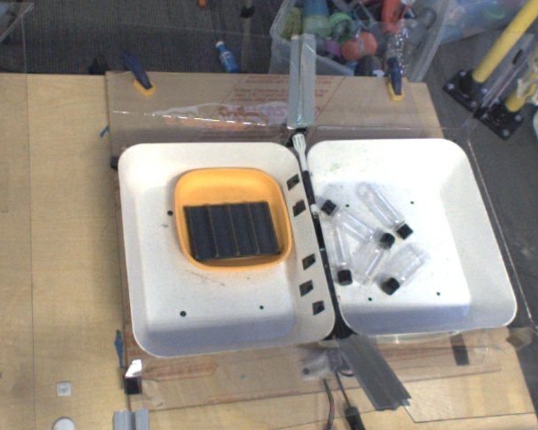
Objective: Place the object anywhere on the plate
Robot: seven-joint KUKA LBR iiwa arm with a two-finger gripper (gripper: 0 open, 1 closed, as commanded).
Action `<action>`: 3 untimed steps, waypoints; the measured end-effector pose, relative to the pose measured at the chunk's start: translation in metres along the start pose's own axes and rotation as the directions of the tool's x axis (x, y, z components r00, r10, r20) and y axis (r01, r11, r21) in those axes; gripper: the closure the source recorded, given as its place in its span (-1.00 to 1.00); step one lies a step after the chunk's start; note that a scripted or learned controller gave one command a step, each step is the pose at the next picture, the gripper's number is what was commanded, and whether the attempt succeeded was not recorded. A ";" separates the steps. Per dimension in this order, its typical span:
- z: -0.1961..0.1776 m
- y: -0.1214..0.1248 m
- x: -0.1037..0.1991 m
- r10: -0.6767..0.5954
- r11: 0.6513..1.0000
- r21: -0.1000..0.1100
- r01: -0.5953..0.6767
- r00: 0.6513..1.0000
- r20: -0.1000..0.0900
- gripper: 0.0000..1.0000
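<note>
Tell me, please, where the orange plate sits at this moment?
The orange plate lies in the left white bin in the camera view, holding a black ribbed block; the clear vials lie in the right bin.

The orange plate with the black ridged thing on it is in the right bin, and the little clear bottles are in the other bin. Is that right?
Not quite. The camera view shows the orange plate with the black ridged thing in the left bin, not the right one. The little clear bottles with black caps lie in the other bin, the right bin.
</note>
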State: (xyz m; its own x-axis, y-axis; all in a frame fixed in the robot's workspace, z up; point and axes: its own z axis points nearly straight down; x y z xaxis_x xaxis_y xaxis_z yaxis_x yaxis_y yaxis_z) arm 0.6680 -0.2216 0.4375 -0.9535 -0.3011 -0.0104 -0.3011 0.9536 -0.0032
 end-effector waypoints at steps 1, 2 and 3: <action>0.000 0.000 0.000 -0.132 0.991 0.000 0.132 0.991 0.000 1.00; 0.000 0.000 0.000 -0.399 0.917 -0.001 0.399 0.917 0.001 1.00; 0.000 0.000 0.000 -0.653 0.757 -0.002 0.653 0.757 0.002 1.00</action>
State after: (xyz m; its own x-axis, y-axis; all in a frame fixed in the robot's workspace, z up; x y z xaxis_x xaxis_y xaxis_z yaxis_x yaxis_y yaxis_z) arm 0.6680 -0.2216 0.4372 -0.5257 -0.8506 -0.0074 -0.8506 0.5257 -0.0077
